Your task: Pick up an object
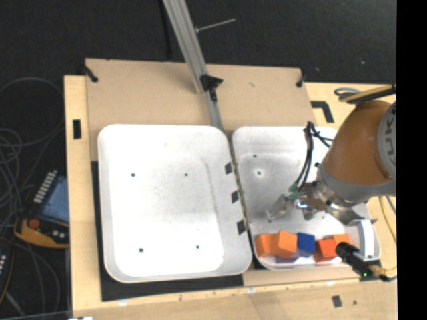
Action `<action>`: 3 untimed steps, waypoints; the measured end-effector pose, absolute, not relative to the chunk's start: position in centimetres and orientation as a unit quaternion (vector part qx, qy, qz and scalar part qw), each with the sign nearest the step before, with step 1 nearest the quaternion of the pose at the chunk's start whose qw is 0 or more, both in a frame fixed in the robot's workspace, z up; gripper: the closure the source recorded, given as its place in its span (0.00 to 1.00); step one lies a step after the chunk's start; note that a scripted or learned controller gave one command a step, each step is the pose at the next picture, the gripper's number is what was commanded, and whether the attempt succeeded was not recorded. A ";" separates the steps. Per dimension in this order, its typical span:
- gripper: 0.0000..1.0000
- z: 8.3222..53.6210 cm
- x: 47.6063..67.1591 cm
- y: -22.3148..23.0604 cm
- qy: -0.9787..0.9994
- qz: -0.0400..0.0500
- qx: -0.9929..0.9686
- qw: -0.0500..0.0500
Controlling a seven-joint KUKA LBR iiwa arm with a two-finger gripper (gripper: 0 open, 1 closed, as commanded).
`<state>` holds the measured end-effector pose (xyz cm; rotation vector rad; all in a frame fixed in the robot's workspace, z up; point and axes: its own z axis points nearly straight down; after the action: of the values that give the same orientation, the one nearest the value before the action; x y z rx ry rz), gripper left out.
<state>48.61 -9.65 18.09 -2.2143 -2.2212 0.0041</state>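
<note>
Gripper [287, 205] fingers look parted and hold nothing, and I see them low inside the right bin [267, 149], just above the row of blocks at its near wall: orange block [277, 244], blue block [305, 243] and a second orange block [326, 248]. I judge that this is the approach step, with no pick made yet. Next I need the arm to go toward the near wall, down over one block, and shut.
</note>
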 end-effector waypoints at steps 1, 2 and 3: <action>0.00 19.7 48.5 -5.8 -0.709 -0.002 -0.705 -0.001; 0.00 19.6 48.5 -3.1 -0.709 -0.001 -0.705 0.000; 0.00 19.6 48.5 -1.2 -0.709 -0.001 -0.705 -0.001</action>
<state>48.50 -1.16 19.65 -2.2169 -2.2278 -0.0031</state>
